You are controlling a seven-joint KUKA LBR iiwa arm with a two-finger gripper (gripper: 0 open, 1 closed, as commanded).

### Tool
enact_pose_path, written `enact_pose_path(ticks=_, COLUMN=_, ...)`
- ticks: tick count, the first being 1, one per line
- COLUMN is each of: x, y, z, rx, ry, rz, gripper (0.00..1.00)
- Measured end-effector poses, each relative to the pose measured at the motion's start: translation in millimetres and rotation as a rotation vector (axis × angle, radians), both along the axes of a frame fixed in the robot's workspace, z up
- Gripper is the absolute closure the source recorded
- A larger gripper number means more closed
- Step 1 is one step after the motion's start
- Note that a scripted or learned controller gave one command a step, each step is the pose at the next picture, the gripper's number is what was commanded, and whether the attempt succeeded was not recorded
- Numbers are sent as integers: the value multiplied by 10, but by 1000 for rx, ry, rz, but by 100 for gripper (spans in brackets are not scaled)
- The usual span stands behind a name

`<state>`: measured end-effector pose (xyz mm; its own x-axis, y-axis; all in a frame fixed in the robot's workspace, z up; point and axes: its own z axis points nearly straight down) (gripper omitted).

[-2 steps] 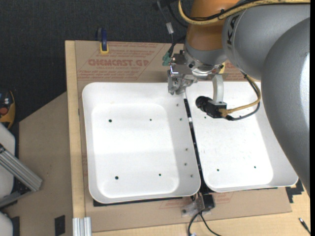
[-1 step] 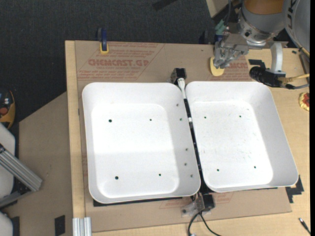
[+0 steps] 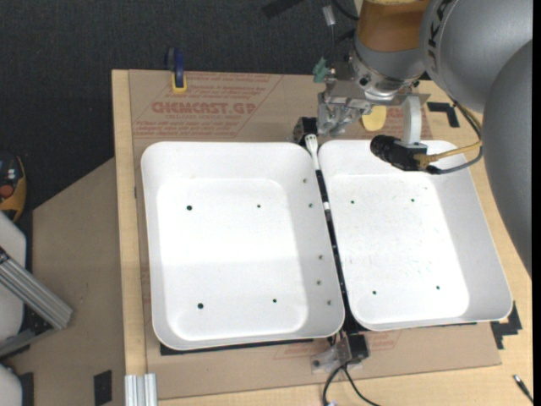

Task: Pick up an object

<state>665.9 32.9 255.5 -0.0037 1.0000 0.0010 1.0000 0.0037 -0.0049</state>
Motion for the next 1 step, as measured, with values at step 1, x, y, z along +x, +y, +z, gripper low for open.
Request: enact_pose_path(ticks=1, x=-121, y=6, z=380, rx=-1, ry=-10, rz=-3, gripper=100)
